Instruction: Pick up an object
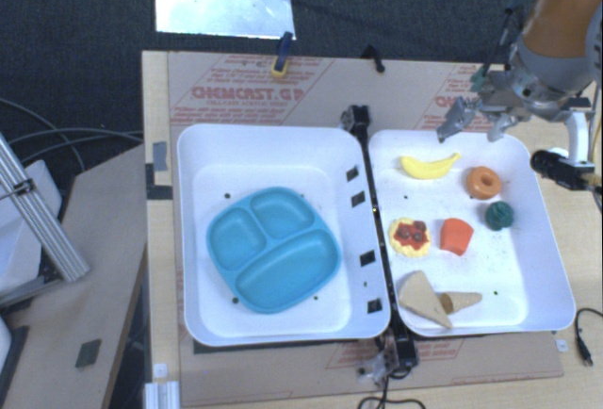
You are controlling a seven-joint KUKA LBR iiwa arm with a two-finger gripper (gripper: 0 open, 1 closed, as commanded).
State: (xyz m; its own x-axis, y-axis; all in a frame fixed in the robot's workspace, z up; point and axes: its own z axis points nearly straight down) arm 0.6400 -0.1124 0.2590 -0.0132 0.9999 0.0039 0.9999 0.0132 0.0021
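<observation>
Nearest the camera, at the near edge of the right bin (542, 209), a tan wedge-shaped toy (421, 297) is found with a small tan cone (460, 302) touching its right side. Beyond them a small tart with red topping (411, 237) and a red-orange block (456, 236) are set just beside each other near the bin's middle. A dark green ball (498, 215) is placed to their right, near the right wall, and an orange doughnut (483, 182) lies just behind it. A yellow banana (429, 166) is laid across the far part of the floor, well apart from the far rim. Open floor is left at the near right corner and along the far wall.

The claw (479, 119) is held above the far rim of the right bin, behind the banana and the doughnut; its two fingers are seen apart, with nothing between them.

A blue divided plate (272, 249) is seated in the left bin (193, 237), with bare floor left all around it. Both bins are carried on a cardboard sheet (245, 87) on the tabletop (584, 237).
</observation>
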